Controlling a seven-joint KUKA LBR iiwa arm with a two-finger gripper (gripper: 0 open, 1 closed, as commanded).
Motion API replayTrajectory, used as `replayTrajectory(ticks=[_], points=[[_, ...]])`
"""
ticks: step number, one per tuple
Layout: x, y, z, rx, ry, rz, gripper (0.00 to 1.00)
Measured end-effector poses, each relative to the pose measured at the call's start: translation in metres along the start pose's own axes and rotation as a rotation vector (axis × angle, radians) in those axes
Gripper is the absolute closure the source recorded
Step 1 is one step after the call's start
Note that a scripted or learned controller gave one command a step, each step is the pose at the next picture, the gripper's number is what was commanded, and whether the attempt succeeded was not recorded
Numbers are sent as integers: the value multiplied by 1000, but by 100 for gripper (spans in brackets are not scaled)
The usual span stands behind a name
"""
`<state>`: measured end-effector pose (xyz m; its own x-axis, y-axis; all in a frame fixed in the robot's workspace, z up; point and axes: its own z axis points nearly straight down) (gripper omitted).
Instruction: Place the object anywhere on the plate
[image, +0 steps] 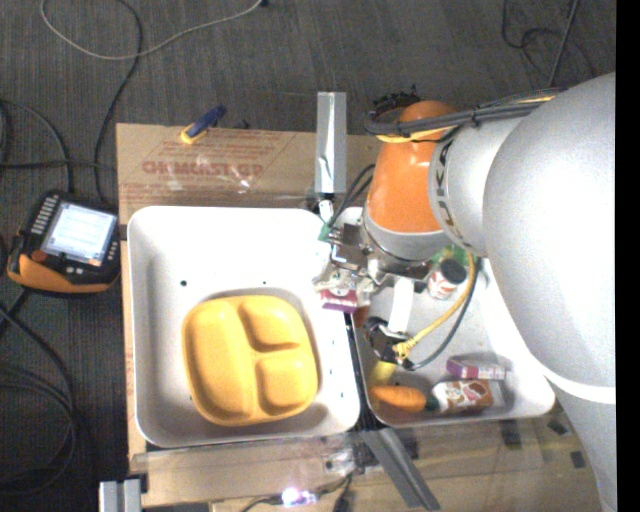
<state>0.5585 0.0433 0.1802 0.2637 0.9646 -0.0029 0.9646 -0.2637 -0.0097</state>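
A small maroon and white packet (340, 294) sits right at the tip of the gripper (347, 280), over the seam where the two bins meet, above the left bin's right rim. Whether the gripper is closed on the packet cannot be told from this angle, since the wrist hides the contact.

Just to the left of it lies the yellow plastic plate with three compartments (252, 356). It rests flat in the lower middle of the left shallow white bin (160, 250), a little apart from the packet and not touching it.

The grey arm with its orange band (405, 205) comes in from the right and covers much of the right shallow white bin (530, 398). A thin yellow cable (440, 322) loops down beside the wrist.

In the uncovered lower part of the right bin, an orange carrot-shaped item (402, 398) lies near the front rim. A small brown and white bottle (465, 395) lies on its side just beside it, with a pink and purple box (478, 369) just above that. A small red and white can (440, 286) shows close beside the wrist.

Behind the bins a brown cardboard sheet (210, 165) lies on the table, with a blue and yellow tool (203, 123) near its back edge. An orange-edged handheld control pendant with a lit screen (65, 245) sits on the dark carpet to the left.
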Motion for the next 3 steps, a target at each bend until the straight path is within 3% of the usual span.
replayTrajectory(ticks=[1,2,3], points=[[60,-14,-5,-2,-2,-153,100],[60,-14,-5,-2,-2,-153,0],[60,-14,-10,7,-5,-155,100]])
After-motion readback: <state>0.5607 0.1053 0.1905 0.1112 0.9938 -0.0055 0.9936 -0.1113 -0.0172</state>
